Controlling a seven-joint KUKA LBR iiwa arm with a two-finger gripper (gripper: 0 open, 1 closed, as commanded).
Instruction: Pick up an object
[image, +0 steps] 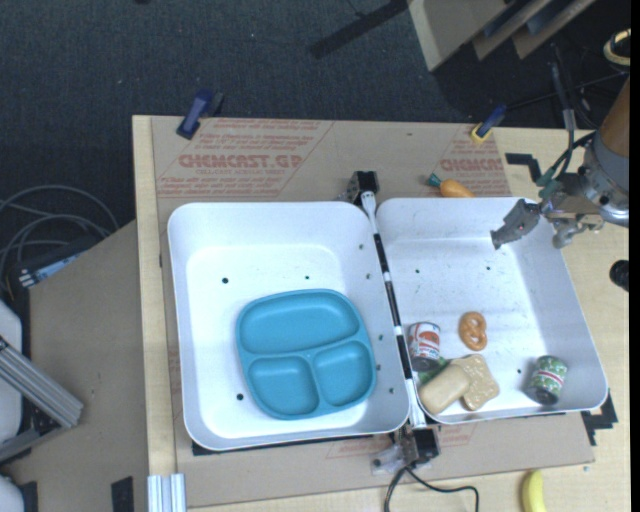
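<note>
The end effector (540, 222) hangs over the far right corner of the right bin (450, 232), at the rim, and its two fingers stand apart with nothing between them: one dark finger (510, 224) juts toward the bin's middle, the other sits close under the wrist. No object is lifted, so the pick has not yet been made; as I judge it, the whole task lies ahead.

Everything that could be picked lies along the near edge of the right bin, well apart from the end effector. A small red-labelled can (425, 343) lies against the bin's left wall, just beside the divider. Touching it on the near side are a tan bread-like block (445, 389) and a cracker-like piece (480, 381), the two pressed together. An orange pretzel-shaped toy (473, 330) sits alone a little farther from the near edge. A green-labelled can (547, 378) rests in the near right corner.

The left bin (200, 250) holds a blue divided plate (304, 351), toward its near side.

What is left, then: choosing a target, crossing the bin to its near edge, descending, closing, and lifting. The pretzel toy and the green-labelled can stand free of neighbours and look the easier choices; the bread and cracker crowd each other.
</note>
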